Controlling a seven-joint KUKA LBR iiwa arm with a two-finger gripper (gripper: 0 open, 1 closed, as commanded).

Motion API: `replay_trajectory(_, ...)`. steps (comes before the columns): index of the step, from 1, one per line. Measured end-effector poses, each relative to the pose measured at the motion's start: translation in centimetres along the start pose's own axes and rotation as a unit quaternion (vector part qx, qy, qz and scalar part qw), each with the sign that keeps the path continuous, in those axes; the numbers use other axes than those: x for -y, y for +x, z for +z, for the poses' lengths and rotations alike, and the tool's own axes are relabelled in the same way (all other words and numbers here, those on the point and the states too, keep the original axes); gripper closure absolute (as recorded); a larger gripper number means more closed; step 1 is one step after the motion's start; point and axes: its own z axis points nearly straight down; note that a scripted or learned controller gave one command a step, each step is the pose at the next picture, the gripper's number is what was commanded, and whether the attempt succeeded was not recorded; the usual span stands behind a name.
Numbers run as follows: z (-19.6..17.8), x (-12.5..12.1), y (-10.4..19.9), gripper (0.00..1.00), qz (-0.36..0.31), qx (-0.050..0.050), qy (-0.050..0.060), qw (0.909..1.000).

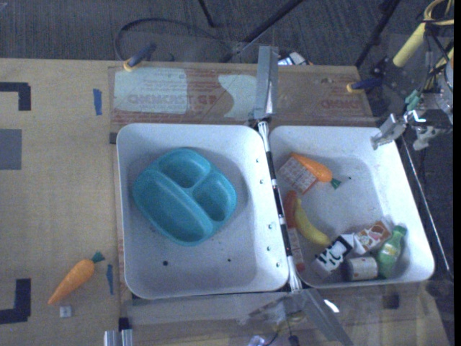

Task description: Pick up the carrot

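An orange carrot (315,169) with a green tip lies in the right bin (403,193), near its back left, its green end pointing right. A second carrot (72,280) lies on the wooden bench outside the bins, at the front left. My gripper (392,128) hangs over the back right corner of the right bin, well to the right of the carrot in the bin and apart from it. Nothing shows in the gripper.
A small patterned packet (295,174) touches the bin carrot's left side. A banana (310,225) and a red item (289,207) lie in front of it. A milk carton (331,254), can (360,267), small box (374,236) and green bottle (391,251) crowd the front right. The left bin holds a teal divided plate (184,193).
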Motion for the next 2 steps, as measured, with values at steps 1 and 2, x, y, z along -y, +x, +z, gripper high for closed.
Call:
replay_trajectory(1,12.0,-3.4,3.7,0.00,-0.041,0.000,0.000,0.9992)
replay_trajectory(2,17.6,-1.3,6.9,0.00,-0.195,0.002,-0.009,0.9807)
